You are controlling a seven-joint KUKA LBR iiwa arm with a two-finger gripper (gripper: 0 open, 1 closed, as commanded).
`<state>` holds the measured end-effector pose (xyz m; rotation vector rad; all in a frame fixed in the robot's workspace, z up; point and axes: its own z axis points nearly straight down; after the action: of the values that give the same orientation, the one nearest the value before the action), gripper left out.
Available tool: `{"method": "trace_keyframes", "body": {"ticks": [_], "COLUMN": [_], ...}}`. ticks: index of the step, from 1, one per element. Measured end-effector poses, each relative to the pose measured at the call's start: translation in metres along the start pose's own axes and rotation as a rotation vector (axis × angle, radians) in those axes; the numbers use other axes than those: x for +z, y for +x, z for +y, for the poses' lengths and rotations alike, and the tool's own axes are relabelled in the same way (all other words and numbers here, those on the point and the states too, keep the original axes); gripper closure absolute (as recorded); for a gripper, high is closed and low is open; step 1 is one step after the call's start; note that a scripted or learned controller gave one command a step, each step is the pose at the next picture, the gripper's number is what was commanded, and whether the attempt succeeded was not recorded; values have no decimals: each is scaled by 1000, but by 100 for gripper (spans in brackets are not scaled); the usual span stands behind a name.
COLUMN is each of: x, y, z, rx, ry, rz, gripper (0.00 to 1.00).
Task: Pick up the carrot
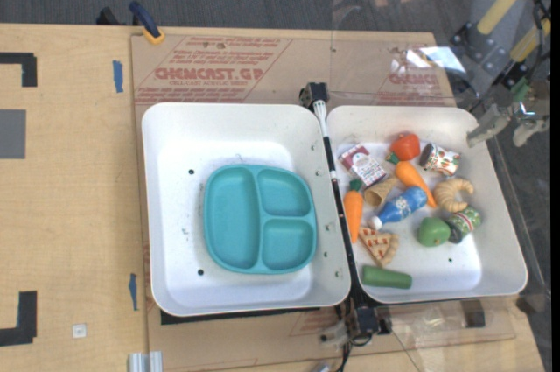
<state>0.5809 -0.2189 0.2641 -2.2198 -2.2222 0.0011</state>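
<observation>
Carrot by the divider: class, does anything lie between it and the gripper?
Yes. Between the gripper and the carrot lie a small can, a second carrot and a blue bottle. Nothing lies on top of the carrot.

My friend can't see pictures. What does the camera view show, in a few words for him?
A robot gripper hangs at the right bin's far right edge. That bin holds toy food, including two carrots, a croissant and a blue bottle. The left bin holds a teal divided tray.
</observation>
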Motion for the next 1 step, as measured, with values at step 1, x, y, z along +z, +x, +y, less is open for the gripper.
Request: {"method": "trace_keyframes", "body": {"ticks": [1], "x": [170], "y": [37], "z": [-42], "rx": [-128], "ry": [8], "rz": [4], "gripper": [0]}}
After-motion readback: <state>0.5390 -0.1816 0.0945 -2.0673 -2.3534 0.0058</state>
